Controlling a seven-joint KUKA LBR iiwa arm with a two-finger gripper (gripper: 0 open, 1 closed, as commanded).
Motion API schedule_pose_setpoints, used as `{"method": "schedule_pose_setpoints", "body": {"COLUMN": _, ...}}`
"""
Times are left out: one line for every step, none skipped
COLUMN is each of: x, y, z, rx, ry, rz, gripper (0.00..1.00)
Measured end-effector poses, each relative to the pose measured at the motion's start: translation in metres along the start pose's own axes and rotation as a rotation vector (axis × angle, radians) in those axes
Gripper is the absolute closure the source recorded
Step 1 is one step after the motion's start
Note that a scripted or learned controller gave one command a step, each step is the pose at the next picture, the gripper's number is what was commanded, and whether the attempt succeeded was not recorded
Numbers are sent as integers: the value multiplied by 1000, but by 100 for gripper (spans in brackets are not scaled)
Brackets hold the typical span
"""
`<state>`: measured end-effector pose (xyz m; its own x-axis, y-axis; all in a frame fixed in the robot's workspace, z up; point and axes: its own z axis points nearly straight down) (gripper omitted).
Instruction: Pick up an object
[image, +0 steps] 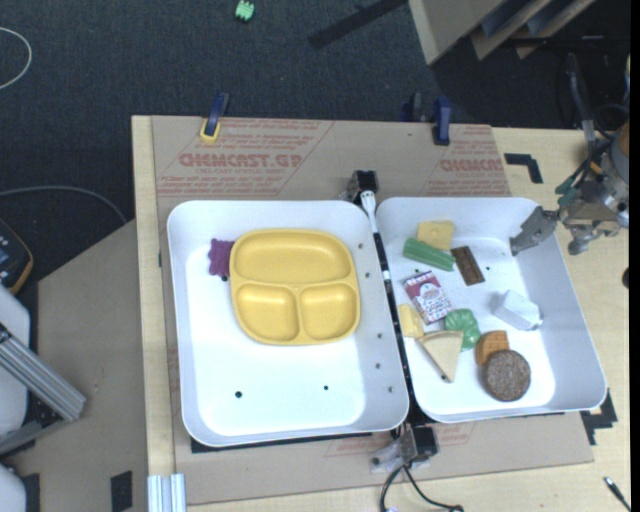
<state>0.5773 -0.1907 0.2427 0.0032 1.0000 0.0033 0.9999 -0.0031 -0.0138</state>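
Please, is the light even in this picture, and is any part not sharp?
Camera view: light soft and even on both white bins; yellow tray shows mild sheen; the hand at the right bin's edge looks slightly blurred; small food items stay fairly sharp.

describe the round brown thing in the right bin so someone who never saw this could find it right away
Of the two white bins, go to the right bin, the one holding many small items. At its near end sits a round brown patty, speckled and flat. It lies right below a smaller orange piece and beside a pale wedge; it is the only dark, disc-shaped item there.
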Motion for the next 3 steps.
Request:
{"method": "schedule_pose_setpoints", "body": {"x": 0, "y": 2, "z": -7, "rx": -13, "ry": -3, "rz": -3, "gripper": 0}}
{"method": "schedule_pose_setpoints", "body": {"x": 2, "y": 2, "z": 35, "rx": -8, "ry": -2, "rz": -3, "gripper": 0}}
{"method": "schedule_pose_setpoints", "body": {"x": -3, "y": -3, "z": 97, "rx": -6, "ry": -1, "rz": -2, "gripper": 0}}
